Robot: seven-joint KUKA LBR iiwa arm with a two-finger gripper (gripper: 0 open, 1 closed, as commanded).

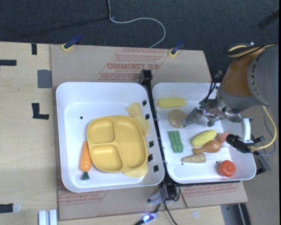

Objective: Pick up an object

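Grey gripper, fingers spread and holding nothing, hovered over the right bin beside a tan round piece

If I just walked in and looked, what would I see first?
Probably the big yellow divided plate in the left bin, with an orange toy carrot lying beside it. Next, the robot arm with its orange band, reaching in from the right, its end effector low over the right bin, where toy foods are scattered: corn cobs, a green piece and a red tomato.
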